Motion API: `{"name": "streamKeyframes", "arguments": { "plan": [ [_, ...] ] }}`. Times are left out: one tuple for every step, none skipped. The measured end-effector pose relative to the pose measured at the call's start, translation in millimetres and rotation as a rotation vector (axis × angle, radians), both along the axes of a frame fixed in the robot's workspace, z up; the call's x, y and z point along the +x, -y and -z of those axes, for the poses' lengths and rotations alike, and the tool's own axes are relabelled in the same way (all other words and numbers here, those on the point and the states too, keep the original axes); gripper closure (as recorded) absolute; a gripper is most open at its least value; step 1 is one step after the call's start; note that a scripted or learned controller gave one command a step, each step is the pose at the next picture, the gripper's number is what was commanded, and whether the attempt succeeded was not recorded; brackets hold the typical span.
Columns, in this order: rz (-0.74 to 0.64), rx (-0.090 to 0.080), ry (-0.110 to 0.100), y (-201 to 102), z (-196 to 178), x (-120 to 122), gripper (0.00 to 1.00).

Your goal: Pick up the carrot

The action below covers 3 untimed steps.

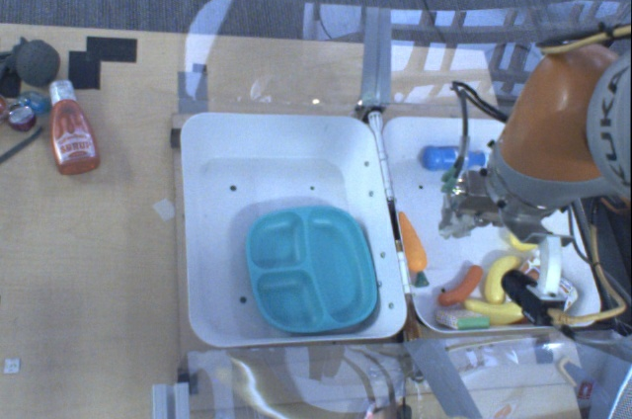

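Right bin, left wall: carrot (412, 244) lay against the divider between the bins, on the floor of the right bin (434, 185).
Carrot axis: ran up and down the view, slightly slanted; orange tip toward the top, green stub toward the bottom.
Gripper (457, 217): hung over the middle of the right bin, just right of the carrot and about level with its upper half.
Jaws: could not tell whether apart or together; wrist and cabling hid them.
Bearing: carrot lay to the view's left of the gripper, near but apart; nothing seen between the fingers.
Judgement: the reach would need a short shift left, with the wall crowding one side of the carrot.
Right bin contents: blue item (439, 156) near the top; sausage (461, 286) and bananas (494, 289) near the bottom right, plus a small pale block (461, 319).
Left bin (217, 209): held a teal divided plate (311, 267), compartments bare.
Bench: ketchup bottle (73, 136) stood well apart at far left.
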State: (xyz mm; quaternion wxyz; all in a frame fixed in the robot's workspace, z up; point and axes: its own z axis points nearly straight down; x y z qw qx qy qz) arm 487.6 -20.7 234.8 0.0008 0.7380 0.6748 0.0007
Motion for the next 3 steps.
{"name": "streamKeyframes", "arguments": {
  "plan": [
    [0.122, 0.001, -0.001, -28.4, 19.1, -0.5, 1.00],
    [-0.248, 0.001, 0.000, -33.1, 50.6, -0.2, 1.00],
    [-0.250, 0.000, 0.004, -33.8, 40.0, 1.4, 1.00]
  ]
}}
